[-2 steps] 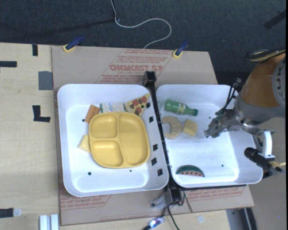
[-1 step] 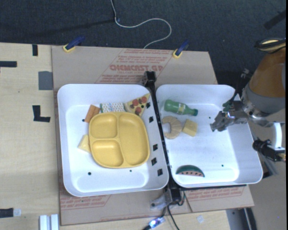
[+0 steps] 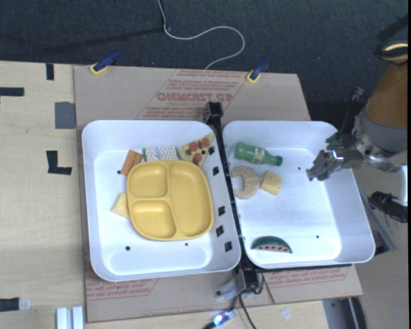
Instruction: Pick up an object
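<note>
My gripper (image 3: 320,169) hangs over the right side of the right bin (image 3: 342,214), its dark fingers pointing left and down with nothing between them. The right bin holds a green bottle (image 3: 257,155) at its upper left, a round beige piece (image 3: 245,182) and a pale yellow chunk (image 3: 271,182) just below the bottle, and a watermelon slice (image 3: 272,245) by the front wall. All of these lie well left of or below the gripper.
The left bin (image 3: 99,184) holds a yellow divided plate (image 3: 170,199), with a pizza slice (image 3: 197,148), an orange piece (image 3: 131,162) and a yellow wedge (image 3: 119,204) around it. A black divider (image 3: 222,184) separates the bins. A white cable (image 3: 205,36) lies behind the cardboard.
</note>
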Robot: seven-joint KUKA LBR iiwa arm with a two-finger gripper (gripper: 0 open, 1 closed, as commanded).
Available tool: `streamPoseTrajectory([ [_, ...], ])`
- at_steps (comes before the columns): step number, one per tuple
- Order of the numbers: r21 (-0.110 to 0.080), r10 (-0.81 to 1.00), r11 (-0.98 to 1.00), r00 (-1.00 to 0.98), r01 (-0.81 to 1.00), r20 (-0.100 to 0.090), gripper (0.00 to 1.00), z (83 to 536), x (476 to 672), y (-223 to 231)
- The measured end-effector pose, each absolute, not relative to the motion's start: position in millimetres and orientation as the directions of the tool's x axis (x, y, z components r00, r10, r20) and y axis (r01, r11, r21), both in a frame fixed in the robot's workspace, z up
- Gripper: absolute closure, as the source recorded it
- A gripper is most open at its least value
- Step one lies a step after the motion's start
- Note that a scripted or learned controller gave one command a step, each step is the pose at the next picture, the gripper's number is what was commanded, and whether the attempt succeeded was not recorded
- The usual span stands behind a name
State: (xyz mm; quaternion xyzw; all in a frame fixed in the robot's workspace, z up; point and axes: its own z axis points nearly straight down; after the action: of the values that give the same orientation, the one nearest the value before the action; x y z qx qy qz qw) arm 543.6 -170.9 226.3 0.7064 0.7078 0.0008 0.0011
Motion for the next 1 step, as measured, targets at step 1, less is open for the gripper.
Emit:
streamPoseTrajectory([
  [1,-0.001,1.0,0.007,-0.007,1.0,0.001,1.0,215.8,565.2,-116.2],
])
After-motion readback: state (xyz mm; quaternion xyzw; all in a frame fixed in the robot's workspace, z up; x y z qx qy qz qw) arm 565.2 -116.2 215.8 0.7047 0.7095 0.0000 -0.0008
